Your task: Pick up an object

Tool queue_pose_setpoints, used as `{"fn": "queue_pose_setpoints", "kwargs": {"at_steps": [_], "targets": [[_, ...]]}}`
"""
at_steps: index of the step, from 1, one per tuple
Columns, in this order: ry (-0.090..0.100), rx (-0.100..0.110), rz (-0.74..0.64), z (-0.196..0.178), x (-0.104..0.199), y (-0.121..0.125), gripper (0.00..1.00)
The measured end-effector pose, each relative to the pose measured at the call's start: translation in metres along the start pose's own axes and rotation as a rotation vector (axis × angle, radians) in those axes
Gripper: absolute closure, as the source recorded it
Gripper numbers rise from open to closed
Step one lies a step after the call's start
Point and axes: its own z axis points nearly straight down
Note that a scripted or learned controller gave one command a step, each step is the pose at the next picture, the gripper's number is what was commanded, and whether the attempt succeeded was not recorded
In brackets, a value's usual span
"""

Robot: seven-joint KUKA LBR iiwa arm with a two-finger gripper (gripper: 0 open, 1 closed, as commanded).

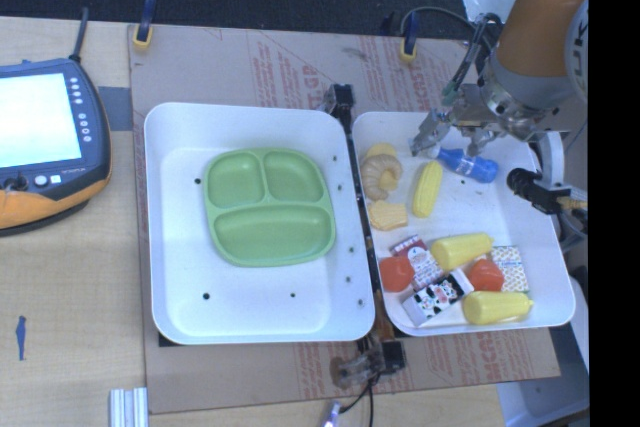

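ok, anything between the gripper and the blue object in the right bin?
Nothing visible. The gripper sits just left of the blue object, with bare bin floor between them; the corn cob lies below, out of the way.

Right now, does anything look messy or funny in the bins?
The toys in the right bin lie jumbled, several piled at its near edge. The green plate sits slightly crooked in the left bin. Nothing looks spilled or broken.

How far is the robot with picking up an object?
Done: the claw has reached the right bin and hangs beside the blue object. In hand: nothing visibly gripped. Left: closing on an object and lifting it; the corn cob and other toys lie untouched.
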Motion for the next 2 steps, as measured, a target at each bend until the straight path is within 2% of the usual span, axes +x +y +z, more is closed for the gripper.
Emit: {"fn": "queue_pose_setpoints", "kwargs": {"at_steps": [1, 2], "targets": [[-0.001, 0.002, 0.000, 0.122, -0.029, -0.003, 0.00], [-0.011, 0.028, 0.003, 0.120, -0.004, 0.032, 0.00]]}}
